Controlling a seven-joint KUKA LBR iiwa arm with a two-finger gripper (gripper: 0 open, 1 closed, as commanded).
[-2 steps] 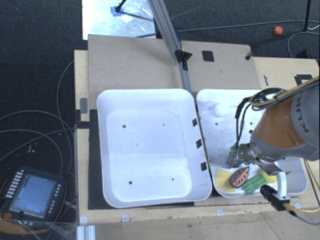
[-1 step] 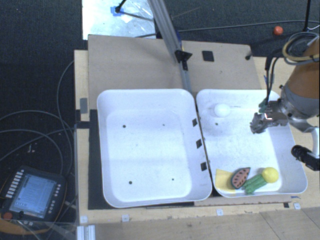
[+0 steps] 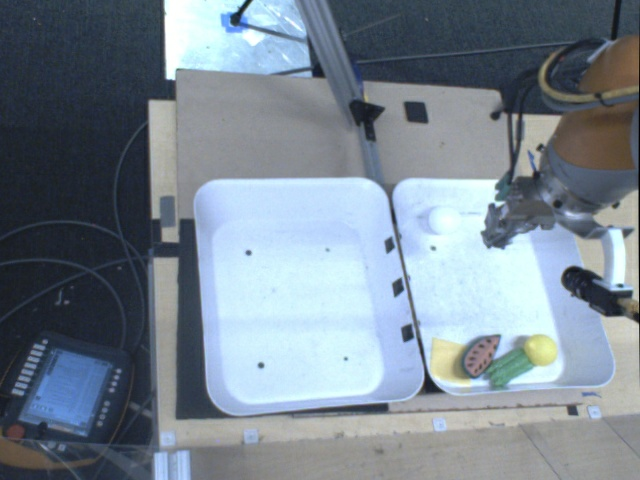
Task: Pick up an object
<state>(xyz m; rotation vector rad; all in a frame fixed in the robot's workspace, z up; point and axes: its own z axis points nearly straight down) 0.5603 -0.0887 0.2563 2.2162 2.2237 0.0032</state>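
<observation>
Gripper [image 3: 497, 230] sits over the far part of the right bin [image 3: 590, 308], dark fingers pointing down and toward the view's left. Cannot tell from this slant how they are set; nothing visible between them.

Just to the gripper's left, near the bin's far left corner: a white ball [image 3: 442, 219], resting on the bin floor, apart from the gripper.

Well toward the near edge from the gripper, clustered in the bin's front: a yellow wedge [image 3: 447, 357] at the left, a watermelon slice [image 3: 482, 354] lying on it, a green cucumber-like piece [image 3: 510, 366] touching the slice's right side, and a yellow lemon-like ball [image 3: 541, 349] at the green piece's far end.

Farther left of the gripper, past the divider: the left bin [image 3: 215, 228].

Arm [image 3: 600, 138] rises to the gripper's right, orange band above the wrist.
</observation>
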